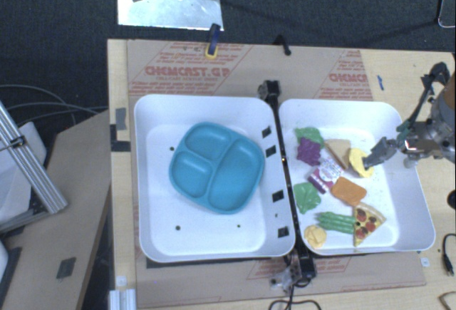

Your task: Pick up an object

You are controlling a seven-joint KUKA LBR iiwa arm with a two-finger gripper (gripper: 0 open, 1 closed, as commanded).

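Right bin (413, 180): my gripper (372, 157) sits low over the yellow toy piece (358, 161) near the bin's centre; I cannot tell its opening. The piece looks light, rigid, slick plastic; I would pinch across its narrow width.
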